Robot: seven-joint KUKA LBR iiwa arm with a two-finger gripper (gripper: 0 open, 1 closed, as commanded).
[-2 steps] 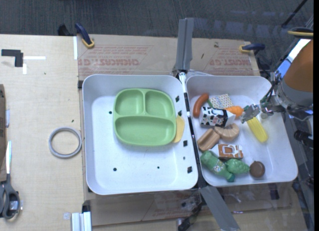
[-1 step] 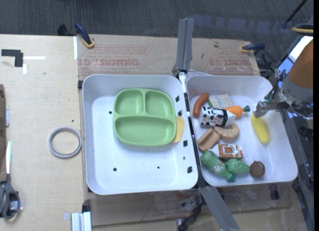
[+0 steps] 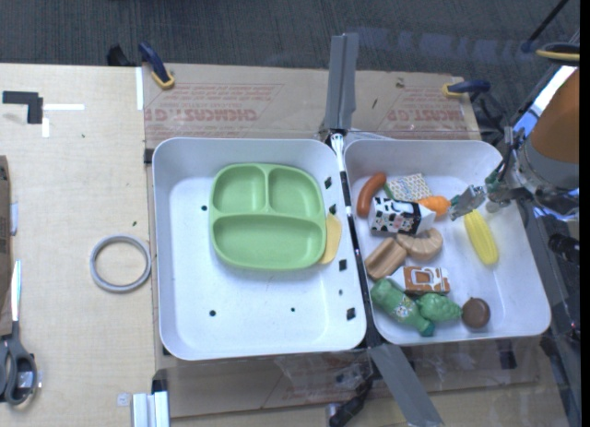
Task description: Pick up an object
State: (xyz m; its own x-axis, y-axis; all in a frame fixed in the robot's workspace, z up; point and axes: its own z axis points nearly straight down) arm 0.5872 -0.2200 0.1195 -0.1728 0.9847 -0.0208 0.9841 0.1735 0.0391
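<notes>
Camera view, looking down on the table [image 3: 74,195], near edge first. Scissors [image 3: 17,365] lie at the near left corner; a tape ring [image 3: 120,262] sits on the bare wood left of the bins.

Right bin [image 3: 530,314], near end: a green broccoli toy [image 3: 415,308] beside a brown round piece [image 3: 476,313]. Just behind them, a small orange-and-white carton [image 3: 426,279]. Mid bin: two bread-like pieces [image 3: 406,250] touching each other, a black-and-white spotted carton [image 3: 396,217], a yellow corn cob [image 3: 481,237] toward the right wall. Farther back: a red sausage [image 3: 371,192], a patterned cracker-like square [image 3: 409,185], a small orange piece [image 3: 436,203].

Left bin [image 3: 258,324]: a green divided plate [image 3: 268,217] in the far half, a yellow item [image 3: 332,236] tucked at its right edge.

Hand [image 3: 468,200] hangs just above the corn cob's far end, low over the right bin, nothing seen between the fingers; spread cannot be told. Arm enters from the right, orange band [image 3: 560,130] at the frame edge.
</notes>
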